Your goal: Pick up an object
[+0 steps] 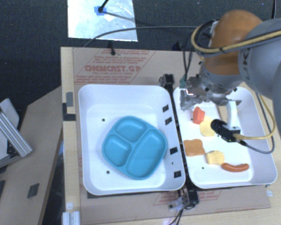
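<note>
Left bin (pixel 86 139): blue divided plate (pixel 134 146) at centre. Right bin (pixel 264 170): orange wedge (pixel 198 115) at 10 o'clock, toast slice (pixel 194 147), hot dog (pixel 235 167) at 5 o'clock. Gripper (pixel 202 93) at 11 o'clock, its opening indiscernible.

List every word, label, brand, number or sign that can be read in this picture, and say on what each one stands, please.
"CHEMCAST G P" in red print, on the brown board behind the two bins; the last letters are unsure.
Smaller red lines above and below that name on the board: too blurred to read.
Red print on the board's front edge: too blurred to read.
</note>
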